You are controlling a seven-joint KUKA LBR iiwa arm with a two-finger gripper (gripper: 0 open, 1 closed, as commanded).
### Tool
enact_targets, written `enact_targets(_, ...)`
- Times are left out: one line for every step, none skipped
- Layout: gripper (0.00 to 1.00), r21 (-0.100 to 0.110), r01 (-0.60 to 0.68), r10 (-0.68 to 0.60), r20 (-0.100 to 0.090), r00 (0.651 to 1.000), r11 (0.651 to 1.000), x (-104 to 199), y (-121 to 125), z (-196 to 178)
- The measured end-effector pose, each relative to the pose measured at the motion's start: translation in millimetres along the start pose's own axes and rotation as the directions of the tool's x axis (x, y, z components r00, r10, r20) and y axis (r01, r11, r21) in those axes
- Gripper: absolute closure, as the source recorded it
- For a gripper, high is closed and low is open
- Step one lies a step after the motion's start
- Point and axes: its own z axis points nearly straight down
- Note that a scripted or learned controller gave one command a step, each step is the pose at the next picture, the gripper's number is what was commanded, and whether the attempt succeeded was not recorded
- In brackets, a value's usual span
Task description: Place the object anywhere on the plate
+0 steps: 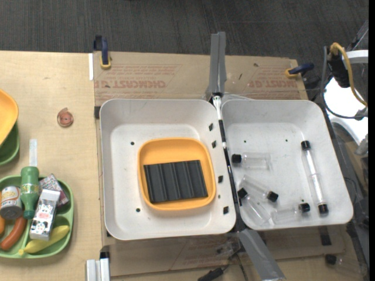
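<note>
A dark ribbed slab (175, 180) lies flat in the well of an orange plate (144, 157), square to its sides and inside its rim all round. The plate sits in the middle of the left bin (117, 157). Taken against the task, the placing step looks finished, assuming the slab is the object meant, which the picture alone cannot settle.

In the right bin (275, 127) are several clear tubes with black caps. One long tube (312, 171) runs down the bin's right side, and the others (258, 192) are scattered toward its near left corner, some touching or overlapping. White and grey hardware with a yellow cable (348, 81) stands at the right edge, well apart from the plate. Whether the gripper is apart or together cannot be told here.

If the slab is the object, what is left is likely only to keep clear and leave it undisturbed. If a tube is the target instead, the next move would be a clean pick from the right bin. The long tube lying alone looks the easiest choice. It would then be carried over the divider between the bins and released low over the plate, where its round body might roll on the slab's ridges. A green tray of toy food (65, 230) sits on the desk (47, 81) at far left.
</note>
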Motion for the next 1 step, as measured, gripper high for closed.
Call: enact_targets(0.0, 0.002, 0.135, -0.135, -0.001, 0.991, 0.991, -48.5, 18.9, -57.8)
